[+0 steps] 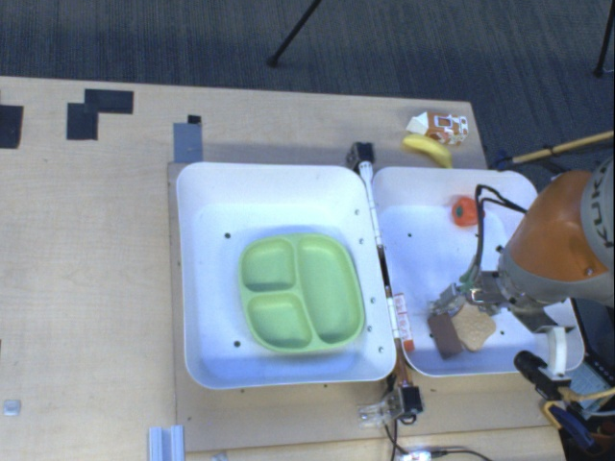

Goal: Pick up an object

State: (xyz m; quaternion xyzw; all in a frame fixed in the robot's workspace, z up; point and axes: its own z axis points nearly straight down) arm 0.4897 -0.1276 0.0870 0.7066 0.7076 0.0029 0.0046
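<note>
Gripper low in the right bin, over two small objects.

A dark brown block [444, 334] and a tan piece [474, 329] lie touching at the right bin's [423, 233] six o'clock edge, directly beneath the gripper [456, 303]; whether its fingers are apart or together cannot be told. An orange object [464, 211] sits at twelve o'clock. The left bin [211, 209] holds a green divided plate [300, 292].

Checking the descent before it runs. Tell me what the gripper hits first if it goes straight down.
Probably the tan object and the brown block beside it in the right bin; the gripper sits just above them. Depth is hard to judge from this slanted view.
</note>
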